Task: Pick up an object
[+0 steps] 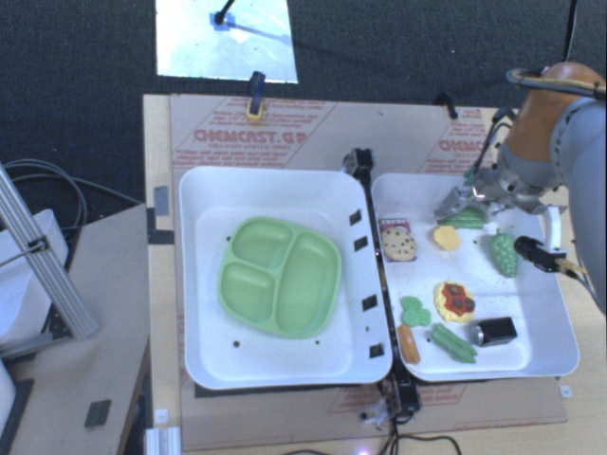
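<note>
jaws (463,203) sit low over the far side of the right bin (569,349), at the end of the grey arm reaching in from the right. whether they are apart or together, cannot tell; metal tips blur against the white floor. nothing visibly between them.

nearest candidate: a flat green toy piece (467,220), touching or just under the tips on their near side. long axis runs left-right, roughly across the arm's reach. exact overlap unclear.

next nearest: yellow round piece (447,239), just near-left of the green one. green grape bunch (503,254) lies to the right, near side. cookie (399,245) further left by the divider. pizza slice (455,301), black block (493,331), green bean pod (453,342) and carrot (408,344) well apart, near end.

left bin (204,254) holds a green divided plate (281,276).

judgement: a short drop toward the near side would meet the green piece.
</note>
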Motion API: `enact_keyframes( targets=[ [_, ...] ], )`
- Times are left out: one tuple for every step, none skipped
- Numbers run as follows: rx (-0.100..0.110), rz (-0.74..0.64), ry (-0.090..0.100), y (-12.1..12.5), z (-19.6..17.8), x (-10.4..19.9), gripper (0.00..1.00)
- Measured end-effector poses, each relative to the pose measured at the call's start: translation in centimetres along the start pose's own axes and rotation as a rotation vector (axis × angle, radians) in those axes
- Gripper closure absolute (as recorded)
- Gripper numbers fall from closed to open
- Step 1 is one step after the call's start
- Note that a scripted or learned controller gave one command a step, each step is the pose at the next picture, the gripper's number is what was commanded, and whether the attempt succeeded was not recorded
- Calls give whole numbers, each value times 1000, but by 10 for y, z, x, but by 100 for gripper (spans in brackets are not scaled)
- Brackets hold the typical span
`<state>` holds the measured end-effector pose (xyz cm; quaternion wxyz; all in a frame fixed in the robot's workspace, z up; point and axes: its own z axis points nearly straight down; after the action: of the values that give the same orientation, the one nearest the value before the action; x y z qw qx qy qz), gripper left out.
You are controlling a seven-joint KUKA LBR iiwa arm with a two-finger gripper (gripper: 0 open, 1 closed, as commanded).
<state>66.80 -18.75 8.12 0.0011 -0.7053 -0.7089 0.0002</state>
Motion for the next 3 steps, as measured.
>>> enact_keyframes(
  targets=[
    [-1,-1,1,-39,-3,40,0],
    [-7,-1,-2,-36,-15,38,100],
    [-7,-1,-2,-37,-14,38,0]
  ],
)
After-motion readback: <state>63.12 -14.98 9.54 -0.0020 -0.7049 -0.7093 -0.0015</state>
